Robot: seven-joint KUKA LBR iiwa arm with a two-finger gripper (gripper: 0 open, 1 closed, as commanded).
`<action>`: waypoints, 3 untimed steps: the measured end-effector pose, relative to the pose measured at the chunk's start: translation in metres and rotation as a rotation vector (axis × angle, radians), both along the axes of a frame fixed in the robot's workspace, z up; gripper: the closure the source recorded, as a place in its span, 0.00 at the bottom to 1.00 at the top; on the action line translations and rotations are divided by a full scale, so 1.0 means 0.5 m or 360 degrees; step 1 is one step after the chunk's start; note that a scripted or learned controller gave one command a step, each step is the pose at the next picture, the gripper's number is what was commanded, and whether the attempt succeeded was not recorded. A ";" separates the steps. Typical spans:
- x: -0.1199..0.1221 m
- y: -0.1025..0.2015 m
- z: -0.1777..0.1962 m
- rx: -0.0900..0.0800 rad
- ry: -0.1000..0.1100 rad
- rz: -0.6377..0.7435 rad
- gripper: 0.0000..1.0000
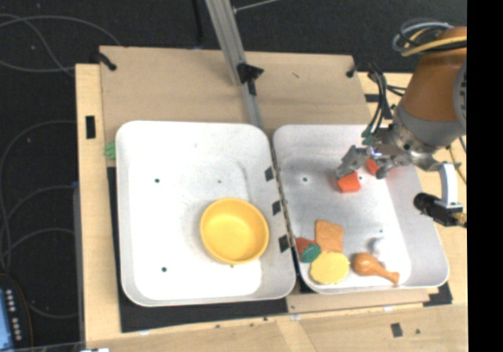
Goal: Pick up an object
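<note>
My gripper hangs low over the upper part of the right bin, fingers spread and open. A small orange-red block lies on the bin floor just below the left fingertip, at its outer side rather than between the fingers. Whether the fingertip touches the block I cannot tell.
Along the right bin's front edge lie an orange flat piece, a yellow round piece, a brown drumstick and small green and red bits. A yellow bowl sits in the left bin. A metal post rises behind the bins.
</note>
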State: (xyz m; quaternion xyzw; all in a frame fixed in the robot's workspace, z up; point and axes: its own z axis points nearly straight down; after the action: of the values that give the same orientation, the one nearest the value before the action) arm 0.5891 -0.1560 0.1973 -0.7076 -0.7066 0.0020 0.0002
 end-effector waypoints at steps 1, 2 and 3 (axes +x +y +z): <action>0.007 -0.013 -0.122 0.0000 0.0003 -0.0001 0.00; 0.010 -0.013 -0.093 0.0004 -0.0009 -0.0009 1.00; 0.007 -0.018 -0.005 0.0002 -0.0014 -0.0006 1.00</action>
State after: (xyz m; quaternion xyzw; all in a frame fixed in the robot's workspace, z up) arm 0.5924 -0.1648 0.1949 -0.7090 -0.7052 -0.0016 -0.0024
